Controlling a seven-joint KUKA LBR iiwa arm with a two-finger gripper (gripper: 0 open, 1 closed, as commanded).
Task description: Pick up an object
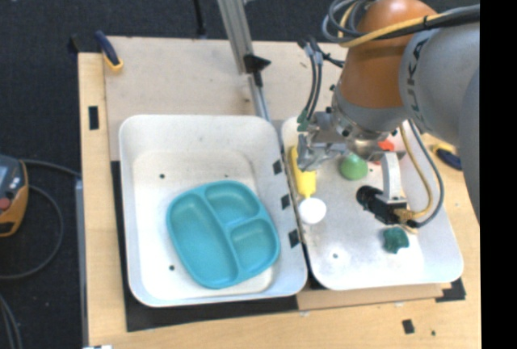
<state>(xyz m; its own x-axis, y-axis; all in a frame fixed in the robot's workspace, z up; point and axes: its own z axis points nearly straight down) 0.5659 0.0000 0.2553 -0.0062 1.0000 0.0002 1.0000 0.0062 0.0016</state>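
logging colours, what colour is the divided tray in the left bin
The divided tray is turquoise, best in the camera view.

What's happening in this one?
The robot arm reaches into the right bin, its gripper down at a yellow block by the bin's left edge. A white ball, a green ball and a small dark green piece lie nearby. Whether the block is gripped can't be told. A blue divided plate lies in the left bin.

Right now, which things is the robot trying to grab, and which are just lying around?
For the job: gripper, yellow block, white ball, green ball, dark green toy.
Lying about: blue plate, clamp at the bench corner.
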